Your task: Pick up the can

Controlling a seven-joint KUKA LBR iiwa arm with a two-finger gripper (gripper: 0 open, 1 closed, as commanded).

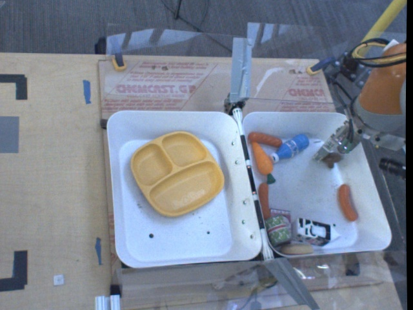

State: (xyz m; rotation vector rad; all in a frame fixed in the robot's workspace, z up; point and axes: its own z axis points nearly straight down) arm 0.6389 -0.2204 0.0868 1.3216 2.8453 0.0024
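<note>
one grey arm with an orange band [382, 86] reaches in from the right, wrist angled down over the upper right part of the right-hand shallow white bin [371, 228]. its two-finger gripper [332, 152] hangs above bare bin floor with nothing between its tips; how far apart they stand, i cannot tell. the small green-patterned can [279, 228] lies at that bin's near left corner, well apart from the gripper.

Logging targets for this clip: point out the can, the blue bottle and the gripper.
can [278, 228]: camera view, its patterned side.
blue bottle [292, 146]: camera view, mid-body.
gripper [332, 154]: camera view, between its fingertips.
</note>
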